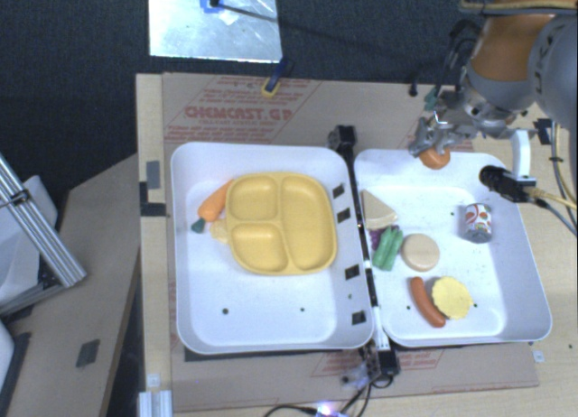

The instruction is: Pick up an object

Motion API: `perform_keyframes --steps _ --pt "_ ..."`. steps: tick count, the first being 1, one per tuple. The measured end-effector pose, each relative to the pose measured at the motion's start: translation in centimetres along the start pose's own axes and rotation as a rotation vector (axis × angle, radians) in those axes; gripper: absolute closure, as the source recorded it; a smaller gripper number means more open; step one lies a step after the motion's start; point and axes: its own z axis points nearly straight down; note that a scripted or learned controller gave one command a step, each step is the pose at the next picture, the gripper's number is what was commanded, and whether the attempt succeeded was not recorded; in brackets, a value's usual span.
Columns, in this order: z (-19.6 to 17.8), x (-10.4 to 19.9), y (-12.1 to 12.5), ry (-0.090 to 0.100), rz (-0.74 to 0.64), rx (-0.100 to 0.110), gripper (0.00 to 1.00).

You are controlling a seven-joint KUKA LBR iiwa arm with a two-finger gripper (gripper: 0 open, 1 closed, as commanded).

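The gripper (434,143) hung over the far edge of the right bin (524,253), with a small orange object (435,158) directly beneath its tip. Nearer the camera from it lay a sandwich wedge (377,208), a green piece (389,247), a round tan cookie (420,252), a sausage (425,301) and a yellow disc (451,297). A small can (476,222) lay to its right. Well left, the left bin (194,316) held a yellow divided plate (274,223) and a carrot (213,201).
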Motion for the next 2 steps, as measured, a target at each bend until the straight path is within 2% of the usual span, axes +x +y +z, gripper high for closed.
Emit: perform_keyframes --steps 1,2 --pt "0.3 0.0 0.1 0.0 0.0 0.005 1.0" --pt "0.0 4.8 0.0 0.002 -0.004 0.007 1.0"
